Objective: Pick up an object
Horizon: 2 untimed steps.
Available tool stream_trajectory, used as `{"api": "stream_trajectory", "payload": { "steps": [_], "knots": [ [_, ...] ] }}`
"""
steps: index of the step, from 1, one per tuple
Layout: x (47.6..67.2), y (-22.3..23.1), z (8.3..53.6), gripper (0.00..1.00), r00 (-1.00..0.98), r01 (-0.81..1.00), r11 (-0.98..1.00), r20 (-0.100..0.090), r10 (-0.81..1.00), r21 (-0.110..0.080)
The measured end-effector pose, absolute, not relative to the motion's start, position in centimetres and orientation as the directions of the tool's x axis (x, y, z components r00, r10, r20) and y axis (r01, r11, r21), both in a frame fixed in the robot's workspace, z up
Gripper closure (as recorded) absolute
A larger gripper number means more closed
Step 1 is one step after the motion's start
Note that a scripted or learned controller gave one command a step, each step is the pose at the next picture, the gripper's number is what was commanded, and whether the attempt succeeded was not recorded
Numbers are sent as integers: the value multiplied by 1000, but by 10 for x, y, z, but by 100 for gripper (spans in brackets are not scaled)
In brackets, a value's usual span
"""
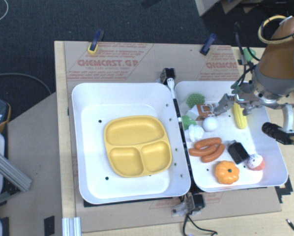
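So the arm is hanging over the far right corner of the right bin [279, 173], with the gripper [235, 102] sitting above the yellow corn cob [239, 116] that lies near the far edge. Honestly can't tell if it's spread or pressed together from this angle, the wrist blocks it.

Nothing is picked yet as far as I can see. The toys are all loose in the right bin: white ball [210, 124], green leafy thing [196, 100], two sausages [207, 149] mid-bin, black block [237, 152], orange pumpkin [226, 172] at the near edge. The left bin [88, 132] holds a yellow divided tray [137, 145].

If it goes for the corn, I'd come straight down and close across the narrow width, not lengthwise, since the cob could probably roll out sideways.
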<state>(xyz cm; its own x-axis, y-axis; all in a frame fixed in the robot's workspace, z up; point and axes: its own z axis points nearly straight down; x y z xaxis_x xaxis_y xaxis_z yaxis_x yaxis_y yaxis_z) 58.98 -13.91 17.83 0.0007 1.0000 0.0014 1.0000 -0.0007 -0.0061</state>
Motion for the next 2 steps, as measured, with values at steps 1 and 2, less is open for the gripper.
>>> {"api": "stream_trajectory", "payload": {
  "steps": [1,2],
  "knots": [
    [594,-137,134,0,0,1000,0,2,1000,-6],
    [593,-136,81,0,0,1000,0,2,1000,-6]
  ]
}}
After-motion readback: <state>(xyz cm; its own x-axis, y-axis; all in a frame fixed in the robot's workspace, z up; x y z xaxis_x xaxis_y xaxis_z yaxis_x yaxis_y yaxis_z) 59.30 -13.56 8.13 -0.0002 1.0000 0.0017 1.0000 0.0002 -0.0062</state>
